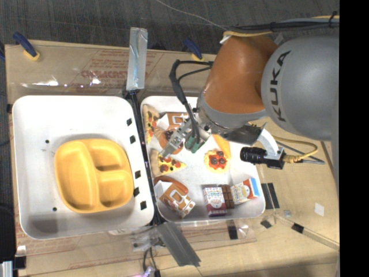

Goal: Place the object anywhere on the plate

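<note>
A yellow divided plate point(92, 173) lies in the left bin point(34, 114). The right bin point(253, 209) holds several toy foods: pizza slices point(170, 164), a round pastry with red berries point(217, 160), a gingerbread-house piece point(176, 198) and small cartons point(214, 198). My gripper point(176, 145) hangs low over the upper left part of the right bin, among the pizza pieces. A small green piece point(194, 145) lies just to its right. The arm's wrist hides the bin's upper right part.
A black divider point(138, 149) runs between the two bins. A black cylinder with a cable point(262, 156) sticks out at the right bin's right side. Blue clamps point(26, 45) grip the cardboard at the back.
</note>
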Motion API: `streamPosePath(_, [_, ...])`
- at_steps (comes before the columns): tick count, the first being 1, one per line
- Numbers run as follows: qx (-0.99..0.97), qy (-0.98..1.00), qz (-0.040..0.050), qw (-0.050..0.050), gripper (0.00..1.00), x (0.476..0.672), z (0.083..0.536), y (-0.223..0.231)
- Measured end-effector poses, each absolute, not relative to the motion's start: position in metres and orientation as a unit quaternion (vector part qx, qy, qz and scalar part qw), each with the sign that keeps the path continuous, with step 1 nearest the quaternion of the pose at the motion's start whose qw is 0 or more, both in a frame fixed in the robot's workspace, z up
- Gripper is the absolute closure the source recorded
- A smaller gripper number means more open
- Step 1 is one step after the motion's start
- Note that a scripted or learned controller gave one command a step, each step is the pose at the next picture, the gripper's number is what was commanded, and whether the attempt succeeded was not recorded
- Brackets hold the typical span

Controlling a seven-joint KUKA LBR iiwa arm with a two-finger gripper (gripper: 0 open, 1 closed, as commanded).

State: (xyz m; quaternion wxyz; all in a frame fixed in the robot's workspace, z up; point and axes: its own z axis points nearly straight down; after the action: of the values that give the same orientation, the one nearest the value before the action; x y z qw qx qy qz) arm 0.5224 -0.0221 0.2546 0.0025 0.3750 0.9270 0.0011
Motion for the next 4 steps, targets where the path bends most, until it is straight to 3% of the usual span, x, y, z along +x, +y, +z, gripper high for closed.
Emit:
streamPosePath(1, [0.373, 0.928, -0.0014, -0.003, 1.0, 0.52, 0.189, 0.08])
streamPosePath(2, [0.48, 0.877, -0.0001, 0.0, 1.0, 0.598, 0.212, 0.118])
streamPosePath(3, [0.464, 0.886, -0.001, -0.001, 1.0, 0.543, 0.216, 0.084])
streamPosePath(4, [0.463, 0.886, -0.0007, -0.001, 0.0, 0.543, 0.216, 0.084])
